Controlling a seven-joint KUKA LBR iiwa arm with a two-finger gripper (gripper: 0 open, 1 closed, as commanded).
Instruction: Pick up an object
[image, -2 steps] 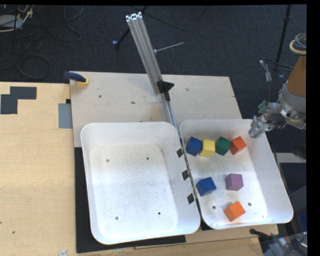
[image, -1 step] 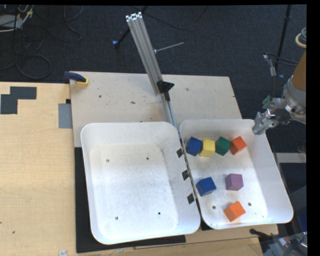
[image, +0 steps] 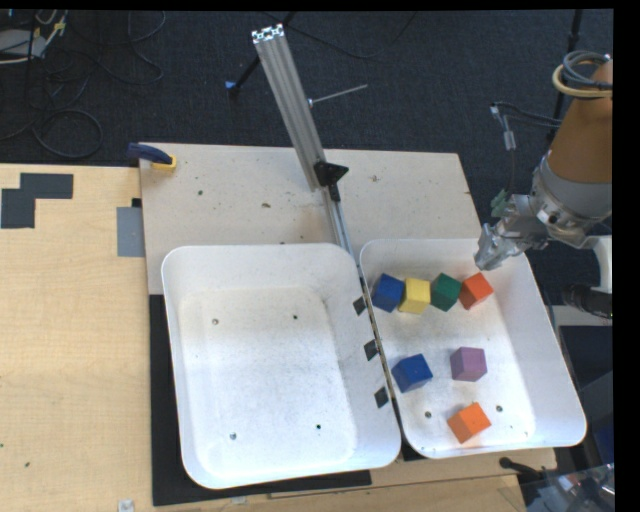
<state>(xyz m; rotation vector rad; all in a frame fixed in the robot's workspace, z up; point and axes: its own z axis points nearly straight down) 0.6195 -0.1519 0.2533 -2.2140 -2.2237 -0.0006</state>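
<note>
Gripper (image: 490, 250): at the far right corner of the right bin (image: 560, 400), above its rim, tilted down toward the bin; nothing seen between its tips; whether it is spread or pressed together cannot be told

Orange cube (image: 477, 289): nearest block to the gripper, just below and slightly left of its tip, close but apparently apart; right end of a row along the bin's far side

Green cube (image: 446, 292): touching the orange cube on its left

Yellow cube (image: 416, 295): next in the row, against the green one

Blue cube (image: 388, 292): left end of the row, beside the divider between the bins

Purple cube (image: 468, 363): mid-bin, well apart from the gripper, toward the near side

Second blue cube (image: 412, 372): left of the purple cube, near the divider

Second orange cube (image: 468, 422): near edge of the right bin, farthest from the gripper

Left bin (image: 200, 300): white, speckled floor

Bench fittings: slanted aluminium bar (image: 292, 100) rising from behind the bins
</note>
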